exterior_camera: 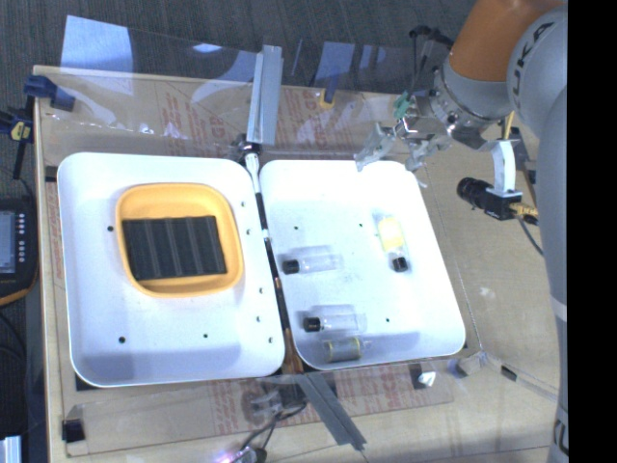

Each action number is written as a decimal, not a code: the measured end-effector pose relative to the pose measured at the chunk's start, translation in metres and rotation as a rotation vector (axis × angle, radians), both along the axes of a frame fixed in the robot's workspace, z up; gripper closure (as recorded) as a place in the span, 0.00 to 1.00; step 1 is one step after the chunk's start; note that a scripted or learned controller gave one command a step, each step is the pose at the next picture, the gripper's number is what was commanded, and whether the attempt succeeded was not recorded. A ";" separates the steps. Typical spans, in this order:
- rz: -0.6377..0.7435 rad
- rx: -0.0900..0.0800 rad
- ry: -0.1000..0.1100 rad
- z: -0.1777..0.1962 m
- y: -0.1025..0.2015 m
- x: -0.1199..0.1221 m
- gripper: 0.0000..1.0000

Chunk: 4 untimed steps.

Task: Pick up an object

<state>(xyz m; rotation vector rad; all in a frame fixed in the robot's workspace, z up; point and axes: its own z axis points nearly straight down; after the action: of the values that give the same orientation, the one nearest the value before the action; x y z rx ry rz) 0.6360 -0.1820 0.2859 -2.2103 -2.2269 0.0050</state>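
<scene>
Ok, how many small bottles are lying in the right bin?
3, maybe more: one clear bottle mid-bin, one yellow bottle toward the right, one clear bottle near the front; a fourth item there is unclear.

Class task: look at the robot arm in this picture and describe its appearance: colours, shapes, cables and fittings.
The arm is bulky and rounded, grey with a broad orange band. Below the band sits a small metallic pincer with thin dark and green wires around it.
</scene>
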 end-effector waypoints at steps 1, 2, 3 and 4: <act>0.109 0.001 -0.001 -0.078 -0.029 -0.060 0.00; 0.221 0.001 0.000 -0.195 0.032 -0.035 0.00; 0.277 -0.005 -0.004 -0.193 0.061 -0.094 0.00; 0.305 0.001 -0.004 -0.107 0.077 -0.156 0.00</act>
<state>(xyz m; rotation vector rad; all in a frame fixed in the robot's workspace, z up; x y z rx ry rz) 0.4798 -0.1052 0.1787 -1.8473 -2.5388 0.0005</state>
